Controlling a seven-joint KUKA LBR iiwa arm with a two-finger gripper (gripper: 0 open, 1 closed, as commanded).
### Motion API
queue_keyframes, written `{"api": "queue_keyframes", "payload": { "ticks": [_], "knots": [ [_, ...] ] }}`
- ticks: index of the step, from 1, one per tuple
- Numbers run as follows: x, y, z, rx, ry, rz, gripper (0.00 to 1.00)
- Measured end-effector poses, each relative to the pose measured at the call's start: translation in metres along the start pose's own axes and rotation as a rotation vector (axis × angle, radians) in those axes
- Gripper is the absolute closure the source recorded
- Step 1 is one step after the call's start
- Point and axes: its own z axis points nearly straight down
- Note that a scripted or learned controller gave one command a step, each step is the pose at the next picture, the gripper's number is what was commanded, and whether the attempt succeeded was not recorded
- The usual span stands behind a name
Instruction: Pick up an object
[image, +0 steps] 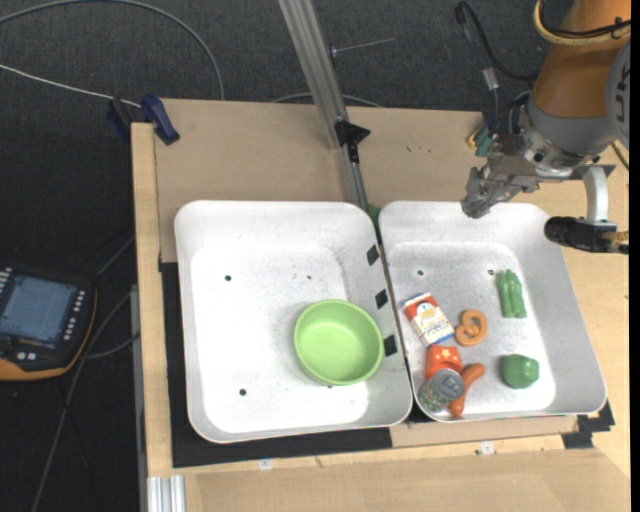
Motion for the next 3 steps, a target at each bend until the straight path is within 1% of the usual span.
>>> {"api": "queue_keyframes", "payload": {
  "ticks": [2,3],
  "knots": [
    [0.105,0.003,-0.011,-0.001,0.0,0.0,1.0],
    [0.16,0.001,0.007,0.001,0.0,0.0,1.0]
  ]
}}
